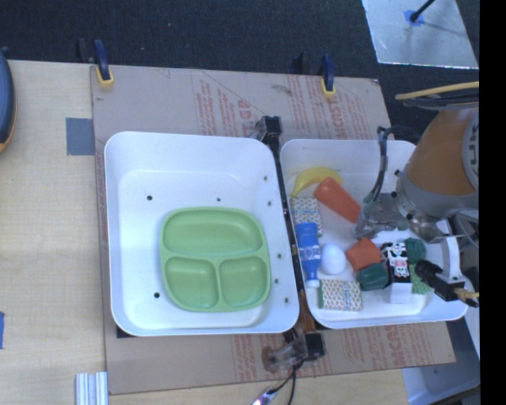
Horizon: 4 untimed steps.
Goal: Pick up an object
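A: Materials and shapes, left bin [126, 226]?
B: Smooth white plastic, rounded corners. One matte green divided tray [213, 258] at its centre, three compartments.

A: Right bin [354, 152]?
B: Same white plastic, crowded. Yellow curved piece [314, 177] at 11 o'clock, orange-red block [337, 199] just beside it, tilted. Blue tube [307, 245] along the 9 o'clock wall, white egg-shaped ball [333, 259] touching it. Speckled flat pad [341, 294] at 7 o'clock. Small orange block [363, 252] with a dark green lump [373, 276] beneath, centre.

A: Surface?
B: Brown cardboard sheet [228, 99] clamped on a pale wood tabletop [34, 251]; dark floor beyond.

A: Claw [376, 222]?
B: Low over the right bin, near 3 o'clock, just above the small orange block. Cannot tell whether it is apart or together.
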Each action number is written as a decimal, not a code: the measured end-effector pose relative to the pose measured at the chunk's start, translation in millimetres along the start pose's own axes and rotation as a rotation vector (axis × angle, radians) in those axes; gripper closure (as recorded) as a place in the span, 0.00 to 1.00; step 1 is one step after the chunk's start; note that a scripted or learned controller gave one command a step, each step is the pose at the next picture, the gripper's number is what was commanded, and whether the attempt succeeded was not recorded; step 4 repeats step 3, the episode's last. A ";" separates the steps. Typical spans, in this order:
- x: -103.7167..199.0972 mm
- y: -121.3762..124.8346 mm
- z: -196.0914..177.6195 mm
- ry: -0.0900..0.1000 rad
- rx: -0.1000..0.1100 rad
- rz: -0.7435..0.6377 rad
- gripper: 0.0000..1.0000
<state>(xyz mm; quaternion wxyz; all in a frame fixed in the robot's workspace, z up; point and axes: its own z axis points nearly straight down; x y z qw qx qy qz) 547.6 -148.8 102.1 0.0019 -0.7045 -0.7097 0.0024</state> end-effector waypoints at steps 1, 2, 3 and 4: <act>0.1 0.0 0.4 0.000 0.000 0.000 0.00; 40.5 67.6 9.8 -0.001 -0.006 -0.002 0.00; 38.2 65.1 -0.9 0.000 -0.001 0.000 1.00; 38.2 65.1 -0.9 0.000 -0.001 0.000 1.00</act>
